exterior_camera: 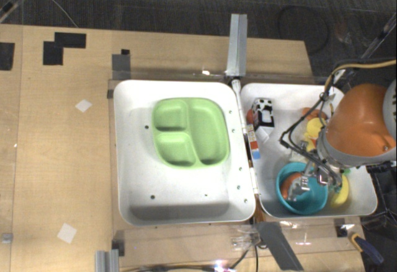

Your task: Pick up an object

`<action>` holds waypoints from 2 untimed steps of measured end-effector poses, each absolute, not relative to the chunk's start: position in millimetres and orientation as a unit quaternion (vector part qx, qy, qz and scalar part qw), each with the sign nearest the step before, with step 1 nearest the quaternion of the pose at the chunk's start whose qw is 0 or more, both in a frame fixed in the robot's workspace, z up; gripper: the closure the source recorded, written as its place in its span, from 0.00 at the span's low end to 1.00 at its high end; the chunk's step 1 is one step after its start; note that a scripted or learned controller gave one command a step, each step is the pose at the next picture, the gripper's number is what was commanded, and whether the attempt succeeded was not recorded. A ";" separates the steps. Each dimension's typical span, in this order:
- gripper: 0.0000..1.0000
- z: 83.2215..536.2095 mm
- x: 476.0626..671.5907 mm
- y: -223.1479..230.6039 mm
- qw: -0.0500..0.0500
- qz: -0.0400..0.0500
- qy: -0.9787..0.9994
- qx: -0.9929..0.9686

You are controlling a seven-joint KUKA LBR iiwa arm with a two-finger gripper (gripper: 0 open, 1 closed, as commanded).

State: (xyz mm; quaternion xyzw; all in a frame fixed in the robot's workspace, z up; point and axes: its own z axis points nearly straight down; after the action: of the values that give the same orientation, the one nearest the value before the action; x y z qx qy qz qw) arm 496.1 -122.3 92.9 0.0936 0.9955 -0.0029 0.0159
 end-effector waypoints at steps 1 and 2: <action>0.00 92.3 494.9 -127.7 0.014 0.000 0.986 0.166; 0.00 92.1 494.8 -103.1 0.013 0.000 0.981 0.192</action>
State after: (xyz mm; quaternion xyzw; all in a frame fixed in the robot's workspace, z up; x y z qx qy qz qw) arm 494.8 -103.1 92.1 0.1918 0.9814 -0.0004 0.0134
